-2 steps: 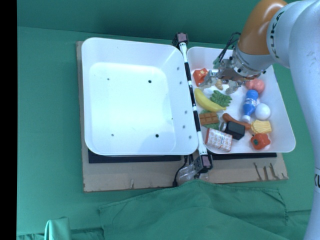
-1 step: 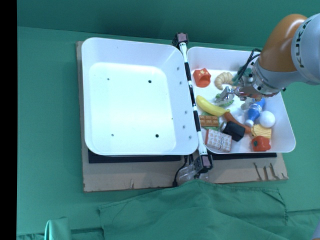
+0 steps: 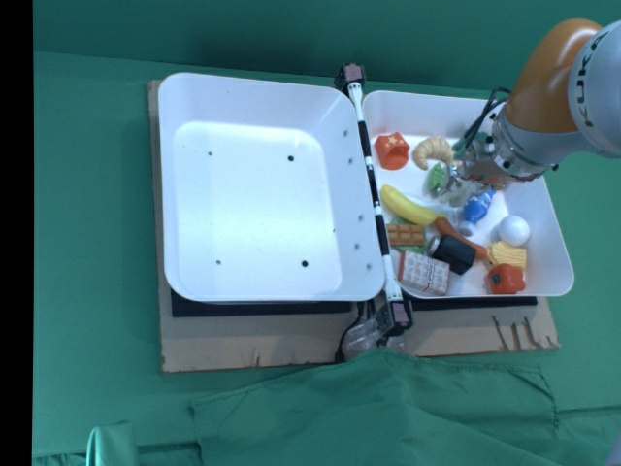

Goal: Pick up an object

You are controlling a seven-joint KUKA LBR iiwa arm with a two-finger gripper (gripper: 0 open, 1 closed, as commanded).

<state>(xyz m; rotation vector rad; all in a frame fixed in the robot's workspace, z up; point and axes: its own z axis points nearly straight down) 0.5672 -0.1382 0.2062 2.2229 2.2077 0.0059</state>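
The arm [image 3: 582, 76] has a smooth grey shell with a rounded orange band [image 3: 548, 76] above the wrist, and part of the dark letters "KUKA" shows at 3 o'clock in the view. Below the band sits a ribbed metallic grey wrist ring [image 3: 514, 149], with thin black cables [image 3: 480, 124] looping beside it at 9 o'clock.

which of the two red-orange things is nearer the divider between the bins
The red one at the right bin's upper left, beside the divider; the other sits bottom right.

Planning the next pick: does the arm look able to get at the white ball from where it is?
Probably yes. The white ball sits uncovered in the right bin, with open floor around most of it, and the gripper hovers nearby.
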